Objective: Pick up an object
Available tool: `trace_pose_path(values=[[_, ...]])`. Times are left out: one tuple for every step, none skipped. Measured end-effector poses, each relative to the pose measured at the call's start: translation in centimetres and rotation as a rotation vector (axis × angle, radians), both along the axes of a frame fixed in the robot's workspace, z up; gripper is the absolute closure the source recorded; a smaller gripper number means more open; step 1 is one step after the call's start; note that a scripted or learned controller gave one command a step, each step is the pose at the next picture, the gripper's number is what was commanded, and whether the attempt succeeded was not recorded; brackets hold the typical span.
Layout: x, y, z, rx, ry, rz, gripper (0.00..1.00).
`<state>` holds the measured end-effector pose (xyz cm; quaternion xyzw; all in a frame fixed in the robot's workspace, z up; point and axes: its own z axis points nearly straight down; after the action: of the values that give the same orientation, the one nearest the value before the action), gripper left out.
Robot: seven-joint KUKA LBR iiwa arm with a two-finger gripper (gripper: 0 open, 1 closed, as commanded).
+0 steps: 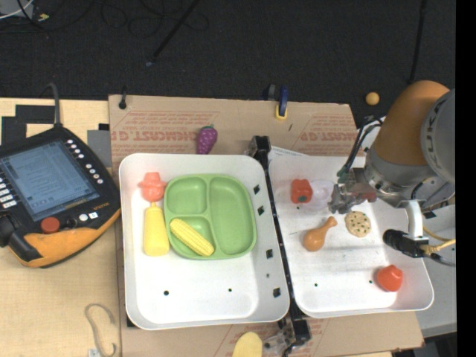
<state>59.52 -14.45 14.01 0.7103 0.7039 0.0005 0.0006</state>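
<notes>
1. While the arm reaches in from the right over the right-hand bin [416, 300], the gripper [343, 201] hangs low above the bin floor; whether it stands wide or narrow cannot be told, and nothing is seen held in it.
2. Just below and slightly left of the gripper lies a tan toy drumstick [319, 234], slanted with its thin end pointing up toward the gripper.
3. Just below and right of the gripper lies a round toy cookie [358, 223], beside the drumstick's thin end but apart from it.
4. To the gripper's left, near it, sits a small red-orange toy [300, 191].
5. Farther down and to the right, well apart from the gripper, a red round toy [388, 277] rests near the bin's lower right corner.
6. Well to the left, across the divider, the left-hand bin [195, 296] holds a green divided plate [227, 218] with a yellow toy corn cob [192, 237] in its lower left compartment, a yellow bottle-shaped toy [155, 230] beside the plate, and a pink toy [152, 187] above that.
7. Judged from this, the step in hand is the approach: no object is picked yet.
8. The drumstick or the cookie seems the likeliest target; the next move would call for centring over one of them, descending, closing, then lifting.
</notes>
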Motion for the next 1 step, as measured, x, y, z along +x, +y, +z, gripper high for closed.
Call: trace_pose_path(values=[[0.01,0.41,4.39,0.0,-0.001,0.008,1.0]])
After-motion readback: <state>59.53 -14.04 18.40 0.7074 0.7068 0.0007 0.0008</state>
